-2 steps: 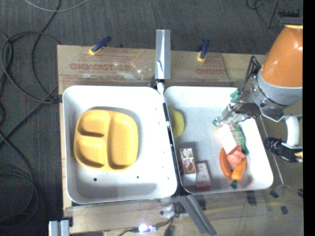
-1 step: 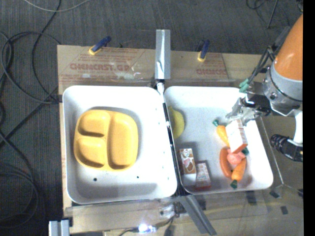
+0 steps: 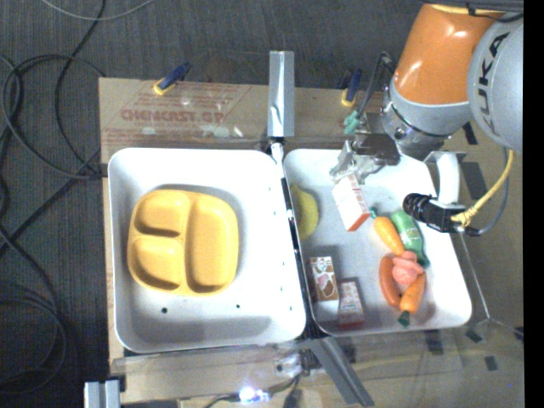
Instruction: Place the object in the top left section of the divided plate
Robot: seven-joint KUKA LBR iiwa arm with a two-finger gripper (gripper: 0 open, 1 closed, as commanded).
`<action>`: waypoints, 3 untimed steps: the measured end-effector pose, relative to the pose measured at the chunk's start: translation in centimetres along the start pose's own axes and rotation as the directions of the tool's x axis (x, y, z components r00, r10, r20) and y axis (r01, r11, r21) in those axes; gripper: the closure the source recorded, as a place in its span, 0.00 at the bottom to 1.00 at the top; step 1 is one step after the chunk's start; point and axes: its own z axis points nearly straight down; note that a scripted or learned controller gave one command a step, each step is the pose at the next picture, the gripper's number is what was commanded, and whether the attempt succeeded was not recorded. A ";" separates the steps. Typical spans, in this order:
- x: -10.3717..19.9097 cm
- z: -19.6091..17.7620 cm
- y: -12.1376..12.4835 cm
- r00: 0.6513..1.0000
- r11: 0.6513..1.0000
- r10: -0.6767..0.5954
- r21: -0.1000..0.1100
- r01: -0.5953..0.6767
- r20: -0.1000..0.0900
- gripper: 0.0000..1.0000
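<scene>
- On the left, the yellow divided plate (image 3: 184, 240) is lying in the left bin (image 3: 127, 330), all three of its sections looking bare; you are aiming for the small section at its upper left, so be planning a drop that clears the ridge between the two small sections.
- At the wall between the bins, a yellow-green round object (image 3: 306, 212) is sitting against the left edge of the right bin (image 3: 463, 313); two small brown cartons (image 3: 324, 279) are lying near the bin's front; you are leaving these alone if the carton under the tool is your target.
- In the middle of the right bin, a white carton with an orange end (image 3: 351, 205) is lying tilted, and the gripper (image 3: 357, 165) is hanging just above its upper end; I cannot tell whether the fingers are spread or closed, nor whether they are touching the carton; judging by this, you are at the grasp step, with nothing carried yet.
- To grasp well, you are wanting the fingers straddling the carton's narrow sides, squared to its tilt, and seated low before closing.
- Further right, a carrot (image 3: 388, 234), a green piece (image 3: 408, 232) and a cluster of orange and pink toy food (image 3: 403, 280) are crowding close by; keep your descent off them.
</scene>
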 end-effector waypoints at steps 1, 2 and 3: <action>7.3 7.0 3.8 0.995 0.995 -0.104 0.001 0.104 -0.001 1.00; 14.4 7.1 -1.6 0.999 0.999 -0.041 0.002 0.041 -0.001 1.00; 21.6 7.4 -2.7 0.998 0.998 -0.060 0.002 0.060 0.000 1.00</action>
